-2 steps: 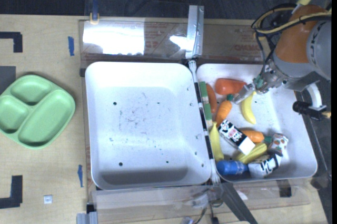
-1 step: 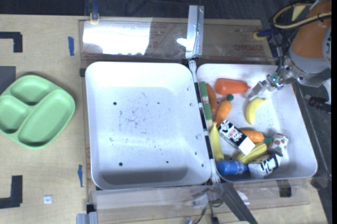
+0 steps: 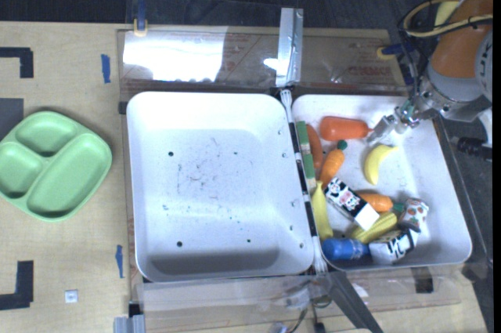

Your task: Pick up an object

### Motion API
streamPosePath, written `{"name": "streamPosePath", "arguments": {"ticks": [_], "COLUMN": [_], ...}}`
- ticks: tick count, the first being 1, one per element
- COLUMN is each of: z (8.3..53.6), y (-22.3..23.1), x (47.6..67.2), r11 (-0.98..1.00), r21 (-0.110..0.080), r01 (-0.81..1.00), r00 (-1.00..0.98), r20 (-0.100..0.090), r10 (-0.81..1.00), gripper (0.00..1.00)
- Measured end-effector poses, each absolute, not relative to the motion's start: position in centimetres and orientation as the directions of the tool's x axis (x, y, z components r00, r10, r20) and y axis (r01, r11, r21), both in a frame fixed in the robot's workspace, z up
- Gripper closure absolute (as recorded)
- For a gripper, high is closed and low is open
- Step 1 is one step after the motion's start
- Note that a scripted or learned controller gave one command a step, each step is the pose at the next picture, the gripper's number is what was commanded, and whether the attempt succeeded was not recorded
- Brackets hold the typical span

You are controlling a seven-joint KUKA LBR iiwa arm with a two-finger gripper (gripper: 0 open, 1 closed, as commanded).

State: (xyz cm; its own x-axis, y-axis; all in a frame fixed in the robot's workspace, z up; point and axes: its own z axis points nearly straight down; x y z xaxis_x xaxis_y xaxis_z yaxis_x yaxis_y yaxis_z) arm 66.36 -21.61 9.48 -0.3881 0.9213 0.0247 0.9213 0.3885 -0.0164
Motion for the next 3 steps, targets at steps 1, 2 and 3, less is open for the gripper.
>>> {"name": "streamPosePath", "arguments": {"ticks": [1,2,3], "z": [13.1,8.6,9.9], "y": [-19.2,-17.0,-17.1], "x": [59.0,60.6,60.8], "r11": [0.194,0.3,0.298], "r21": [0.0,0.002,0.008], "r01": [0.981,0.954,0.955], "r00": [-0.194,-0.3,-0.298], "r20": [0.001,0.0,-0.005], "r10": [0.981,0.954,0.955], "gripper": [0.0,0.0,1.0]}}
